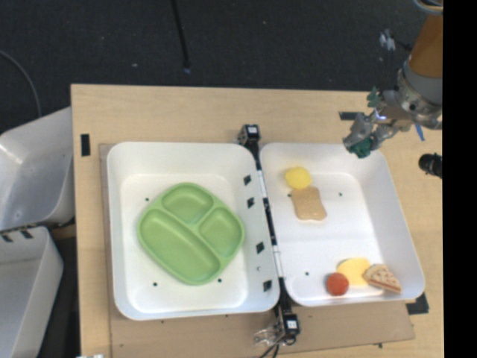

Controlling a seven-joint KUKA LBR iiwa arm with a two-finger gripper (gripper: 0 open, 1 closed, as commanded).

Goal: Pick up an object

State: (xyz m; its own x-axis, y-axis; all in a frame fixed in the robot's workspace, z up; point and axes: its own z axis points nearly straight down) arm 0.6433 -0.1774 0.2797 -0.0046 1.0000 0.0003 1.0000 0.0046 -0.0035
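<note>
Nearest the camera: red ball at the near edge of the right bin, just left of a pizza-slice toy and a flat yellow piece that sits partly under the slice.

By size from there: wooden bench carries both white bins side by side, joined by black clips down the middle. Left bin holds a green divided plate, three compartments, lying flat near centre. Right bin, far half: tan biscuit-shaped piece, and just beyond it, touching or nearly so, a small yellow lemon-like ball.

My claw hangs over the far right corner of the right bin, well apart from every object. Nothing visible between the tips; how wide they stand I cannot tell, too blurred.
</note>
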